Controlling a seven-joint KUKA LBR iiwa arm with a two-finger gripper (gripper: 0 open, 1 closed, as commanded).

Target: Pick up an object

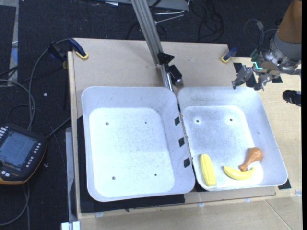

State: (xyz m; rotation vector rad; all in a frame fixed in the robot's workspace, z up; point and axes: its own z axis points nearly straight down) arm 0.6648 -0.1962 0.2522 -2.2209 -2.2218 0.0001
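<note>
A: Where are the things it could pick?

B: All three lie in the right bin [225,99], along its near edge. A yellow corn cob [207,169] sits left of the middle, a banana [237,173] lies just beside it toward the near right corner, and a brown drumstick [251,157] touches or nearly touches the banana's far end.

A: How would they handle?

B: They look like light, stiff plastic toys, smooth enough to slip. I'd take the corn cob across its narrow width at mid-length; it lies apart from the others. The banana's curve and the drumstick's thin shaft look less forgiving.

A: And the arm?

B: It reaches in from the right, wrist over the counter [120,61] by the right bin's far right corner, well apart from the toys. The gripper [245,76] points toward the left; whether it's spread or pressed together I cannot tell. Nothing shows in it.
</note>
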